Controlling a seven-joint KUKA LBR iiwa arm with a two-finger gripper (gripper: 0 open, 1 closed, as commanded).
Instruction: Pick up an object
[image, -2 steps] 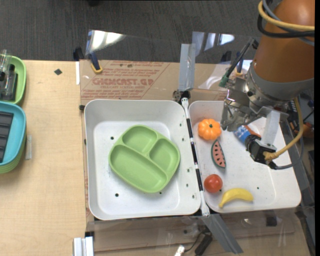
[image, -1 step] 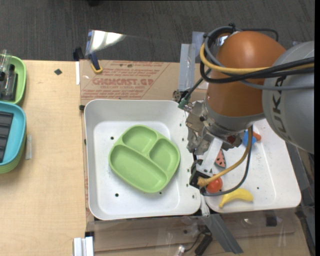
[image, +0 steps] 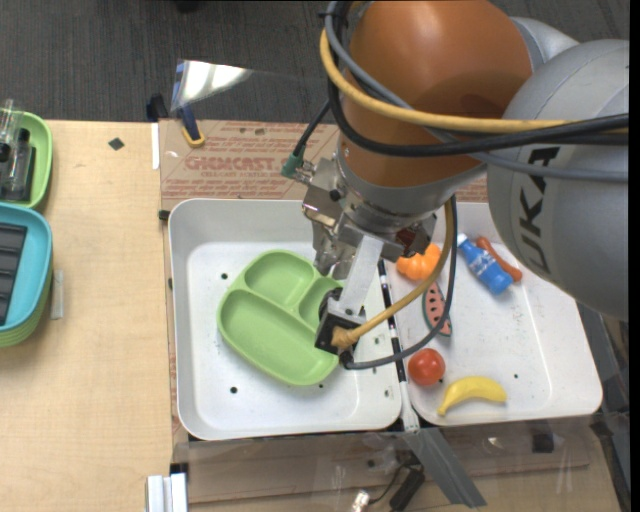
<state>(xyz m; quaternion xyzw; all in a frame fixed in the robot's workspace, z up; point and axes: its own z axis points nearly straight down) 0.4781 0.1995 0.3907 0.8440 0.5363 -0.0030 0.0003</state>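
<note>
A light green divided plate (image: 268, 325) lies in the left bin (image: 200, 400). My gripper (image: 337, 266) hangs over the plate's upper right rim, close to the wall shared by the two bins, and I see nothing held in it. The right bin (image: 540, 350) holds a yellow banana (image: 472, 392), a red tomato (image: 427, 366), a watermelon slice (image: 437, 308), an orange toy (image: 419, 265) and a blue bottle with an orange cap (image: 485, 265). The arm's large orange and grey body hides the back of both bins.
A cardboard sheet (image: 240, 160) lies behind the left bin. Green (image: 25, 150) and blue (image: 22, 270) trays stand stacked at the left edge of the wooden bench (image: 90, 350). A yellow-handled tool (image: 190, 125) rests at the cardboard's back corner.
</note>
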